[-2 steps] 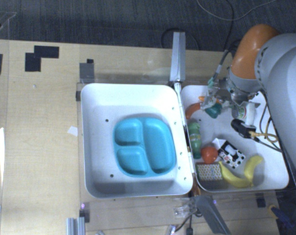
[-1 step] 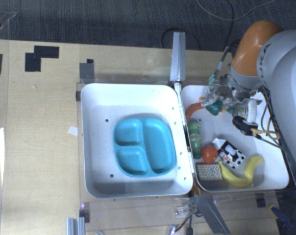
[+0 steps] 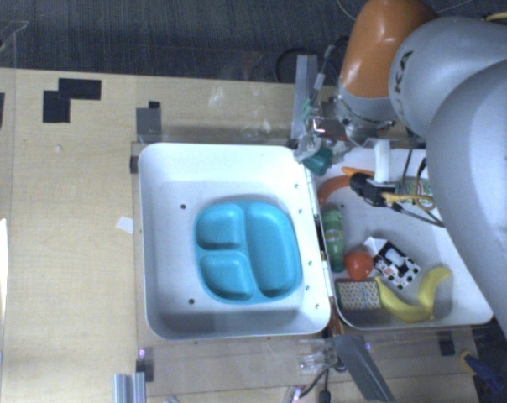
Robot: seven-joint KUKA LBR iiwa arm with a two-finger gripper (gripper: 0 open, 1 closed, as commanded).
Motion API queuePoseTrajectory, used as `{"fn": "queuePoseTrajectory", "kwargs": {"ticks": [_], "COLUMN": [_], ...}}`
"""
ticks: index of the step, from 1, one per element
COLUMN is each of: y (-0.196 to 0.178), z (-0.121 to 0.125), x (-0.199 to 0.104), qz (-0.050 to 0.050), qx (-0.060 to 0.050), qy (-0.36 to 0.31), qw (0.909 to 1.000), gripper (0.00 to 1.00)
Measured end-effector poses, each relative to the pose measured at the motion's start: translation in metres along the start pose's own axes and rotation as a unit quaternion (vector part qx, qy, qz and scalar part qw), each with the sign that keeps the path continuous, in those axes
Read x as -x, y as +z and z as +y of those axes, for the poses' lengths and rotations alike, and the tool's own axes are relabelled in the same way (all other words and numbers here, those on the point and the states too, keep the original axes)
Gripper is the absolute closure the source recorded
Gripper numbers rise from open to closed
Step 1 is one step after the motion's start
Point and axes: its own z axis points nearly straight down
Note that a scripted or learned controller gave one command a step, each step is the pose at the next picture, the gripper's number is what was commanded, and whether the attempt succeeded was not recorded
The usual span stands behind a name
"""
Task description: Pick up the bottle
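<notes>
You have two white bins on the bench [image 3: 60, 225], side by side. The left bin [image 3: 153, 225] carries one blue plate [image 3: 247, 250] with three compartments, lying in its middle.

In the right bin [image 3: 367, 225] you can count one green bottle [image 3: 331, 232], one red round fruit [image 3: 359, 264], one banana [image 3: 409, 302], one grey scrubbing pad [image 3: 358, 294] and one small black-and-white box [image 3: 396, 264]. The bottle lies on its side along the left wall of this bin, about halfway along that wall. The red fruit is just beside its near end, and the pad is at the near left corner, touching the banana.

The arm [image 3: 455, 99] covers the right side and the far right corner of this bin. An orange thing [image 3: 331, 187] near the far end of the bottle is partly hidden, and I cannot name it. Some dark and white pieces beside it, under the wrist, are also too mixed to make out.

The gripper [image 3: 315, 151] stands at the far corner where the two bins meet, apart from the bottle. There is something teal at its tip; I cannot tell what it is, or whether the claw is open or closed.

The print on the box is too small to read.
</notes>
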Motion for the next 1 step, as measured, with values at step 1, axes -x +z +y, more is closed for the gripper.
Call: {"fn": "queuePoseTrajectory", "kwargs": {"ticks": [1], "y": [-0.0312], "z": [-0.0134], "x": [-0.0954], "qz": [0.0], "qx": [-0.001], "qy": [0.083], "qw": [0.9966], "gripper": [1.0]}}
